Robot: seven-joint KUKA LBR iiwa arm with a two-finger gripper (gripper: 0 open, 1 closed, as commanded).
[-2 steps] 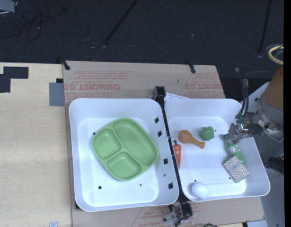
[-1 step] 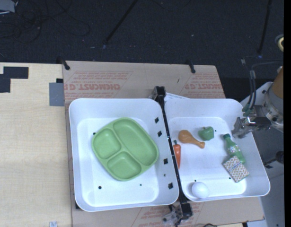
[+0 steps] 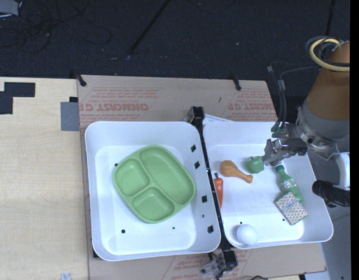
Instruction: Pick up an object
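Note:
The right bin (image 3: pixel 267 238) holds several objects: a small green round piece (image 3: pixel 255 164), an orange drumstick-shaped toy (image 3: pixel 235 170), an orange carrot-like piece (image 3: pixel 218 190) by the divider, a green bottle (image 3: pixel 287 183), a patterned packet (image 3: pixel 291 208) and a white ball (image 3: pixel 246 233). My gripper (image 3: pixel 271 155) hangs over the right bin's far right part, just right of the green round piece and above the bottle's top. Nothing visible sits between its tips.
The left bin (image 3: pixel 103 156) carries a green three-compartment plate (image 3: pixel 154 182). A black divider (image 3: pixel 205 179) with clips runs between the bins. Cardboard (image 3: pixel 144 101) lies under both bins. The arm's orange and grey body (image 3: pixel 331 92) stands at the right.

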